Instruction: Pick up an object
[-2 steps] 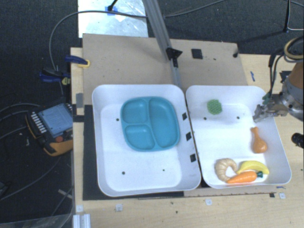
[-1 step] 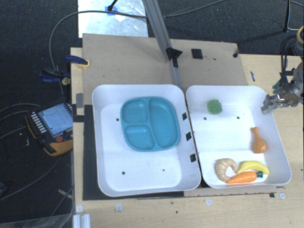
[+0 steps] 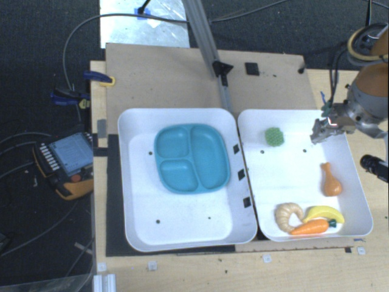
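Note:
The right bin [image 3: 285, 163] holds a green bumpy ball [image 3: 275, 137] near its back, an orange pear-shaped toy [image 3: 330, 180] by its right wall, and a croissant [image 3: 288, 215], banana [image 3: 324, 213] and carrot [image 3: 310, 227] bunched in its front right corner. My gripper [image 3: 322, 130] hangs over the bin's back right part, right of the green ball and above the orange toy. I see nothing between its fingers.
A blue divided plate [image 3: 191, 157] lies in the left bin [image 3: 146, 212]. A grey pole [image 3: 200, 23] slants over the bench's back. Clamps [image 3: 91, 78] and a handheld device [image 3: 67, 157] lie off the bench's left side.

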Robot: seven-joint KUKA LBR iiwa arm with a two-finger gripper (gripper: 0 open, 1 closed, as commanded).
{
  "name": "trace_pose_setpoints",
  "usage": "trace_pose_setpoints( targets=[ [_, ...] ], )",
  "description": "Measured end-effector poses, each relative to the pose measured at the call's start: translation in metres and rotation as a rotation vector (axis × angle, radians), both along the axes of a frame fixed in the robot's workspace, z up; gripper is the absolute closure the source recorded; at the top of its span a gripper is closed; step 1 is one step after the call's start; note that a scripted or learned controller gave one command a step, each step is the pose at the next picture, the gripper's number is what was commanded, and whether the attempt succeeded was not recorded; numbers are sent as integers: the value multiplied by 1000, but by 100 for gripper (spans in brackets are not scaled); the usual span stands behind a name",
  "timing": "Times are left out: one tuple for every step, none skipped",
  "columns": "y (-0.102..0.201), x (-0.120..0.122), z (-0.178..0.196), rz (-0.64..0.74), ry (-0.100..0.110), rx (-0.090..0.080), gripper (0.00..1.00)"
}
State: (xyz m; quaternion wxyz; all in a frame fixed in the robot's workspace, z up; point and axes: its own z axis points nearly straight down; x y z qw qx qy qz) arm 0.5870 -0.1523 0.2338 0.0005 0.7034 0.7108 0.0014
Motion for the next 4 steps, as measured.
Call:
trace_pose_setpoints(
  targets=[
    [53,6,9,1,0,1,100],
    [101,12,-2,-1,1,1,100],
    [147,26,-9,0,1,0,100],
    [194,32,-16,0,1,1,100]
  ],
)
